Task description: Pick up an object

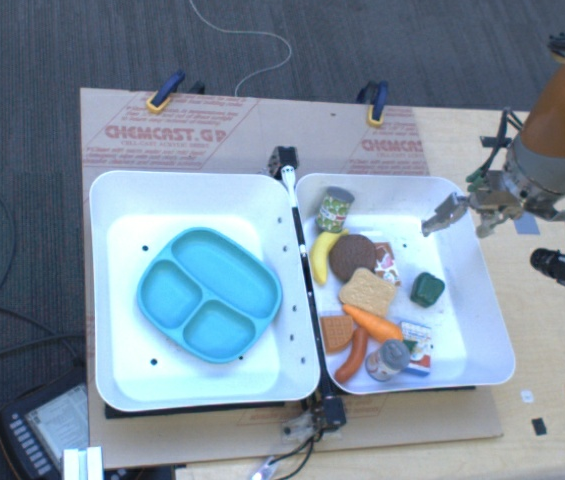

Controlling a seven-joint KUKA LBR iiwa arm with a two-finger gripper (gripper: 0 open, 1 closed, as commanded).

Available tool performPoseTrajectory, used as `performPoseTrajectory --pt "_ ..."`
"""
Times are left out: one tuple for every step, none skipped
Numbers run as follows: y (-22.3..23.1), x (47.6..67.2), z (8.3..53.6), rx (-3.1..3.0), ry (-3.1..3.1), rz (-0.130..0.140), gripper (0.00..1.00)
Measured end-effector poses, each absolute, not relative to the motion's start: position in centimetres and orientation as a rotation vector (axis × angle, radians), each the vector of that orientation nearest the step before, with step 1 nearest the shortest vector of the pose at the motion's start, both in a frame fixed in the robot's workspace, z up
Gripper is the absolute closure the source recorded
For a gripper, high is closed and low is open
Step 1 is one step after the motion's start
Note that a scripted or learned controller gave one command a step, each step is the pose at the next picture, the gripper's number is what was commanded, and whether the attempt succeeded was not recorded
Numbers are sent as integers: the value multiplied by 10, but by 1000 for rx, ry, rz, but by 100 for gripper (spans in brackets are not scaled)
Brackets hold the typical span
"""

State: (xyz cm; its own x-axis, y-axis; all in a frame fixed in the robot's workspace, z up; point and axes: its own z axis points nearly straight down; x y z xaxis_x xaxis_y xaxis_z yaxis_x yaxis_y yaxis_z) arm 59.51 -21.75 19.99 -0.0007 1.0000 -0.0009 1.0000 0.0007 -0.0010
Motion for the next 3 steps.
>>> performPoseTrajectory --pt "-191 641 88 -2225 -2230 -4 0" --pt "-115 586 88 -2223 -2227 -6 0" --pt "-115 588 99 -2226 -2229 -8 100"
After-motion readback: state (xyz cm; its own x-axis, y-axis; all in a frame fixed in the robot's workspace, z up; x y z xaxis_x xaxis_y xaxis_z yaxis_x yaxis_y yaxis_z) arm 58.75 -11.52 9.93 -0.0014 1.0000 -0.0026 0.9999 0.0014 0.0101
